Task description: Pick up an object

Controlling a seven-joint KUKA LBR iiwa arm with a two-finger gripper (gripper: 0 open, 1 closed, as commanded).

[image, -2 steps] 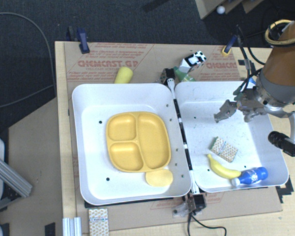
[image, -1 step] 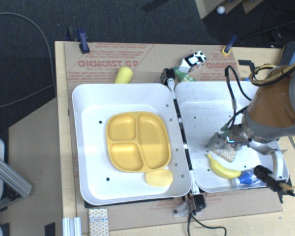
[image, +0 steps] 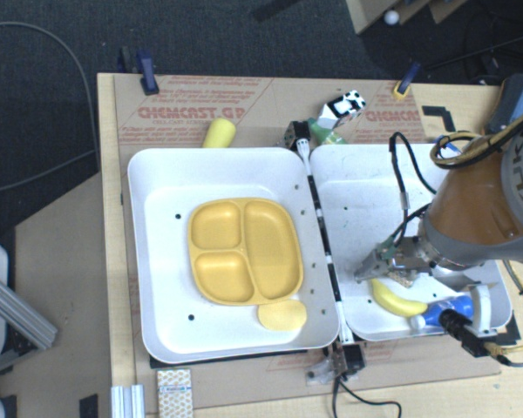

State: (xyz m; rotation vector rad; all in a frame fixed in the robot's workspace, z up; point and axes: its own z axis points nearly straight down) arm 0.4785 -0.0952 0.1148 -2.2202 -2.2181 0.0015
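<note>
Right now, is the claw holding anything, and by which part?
Cannot be told. The claw sits low in the right bin, just above the banana, but the view does not show the banana between its tips.

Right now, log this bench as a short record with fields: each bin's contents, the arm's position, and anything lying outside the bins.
left bin: yellow three-compartment plastic tray, with a pale yellow round disc at its lower right corner
right bin: yellow banana; blue and white object beside it
gripper: low in the right bin, just above the banana
grasp: nothing visibly between its fingers
outside bins: yellow cylinder on the board behind the left bin
</note>
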